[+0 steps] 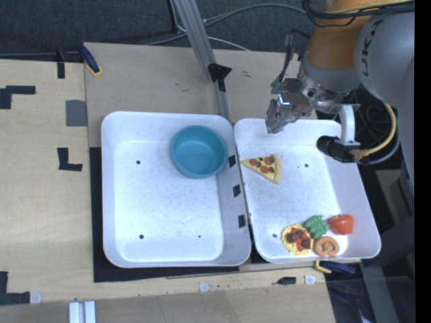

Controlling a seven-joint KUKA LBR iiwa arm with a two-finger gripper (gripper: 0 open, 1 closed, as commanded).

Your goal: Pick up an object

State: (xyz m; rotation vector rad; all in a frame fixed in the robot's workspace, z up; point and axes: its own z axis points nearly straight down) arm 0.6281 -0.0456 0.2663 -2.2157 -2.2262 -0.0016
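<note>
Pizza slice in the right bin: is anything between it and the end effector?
Nothing visible. The end effector is near the right bin's far edge, and the pizza slice lies below it in the view, with bare bin floor between them. The other toy food sits in the near corner, well away.

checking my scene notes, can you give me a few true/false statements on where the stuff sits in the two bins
1. The blue bowl sits in the left bin. True.
2. The pizza slice lies in the left bin. False: it lies in the right bin.
3. The gripper is above the far edge of the right bin. True.
4. The tomato is beside the bowl. False: it lies in the right bin's near corner, by the green toy.
5. The bowl lies upside down. False: its opening faces up.
</note>
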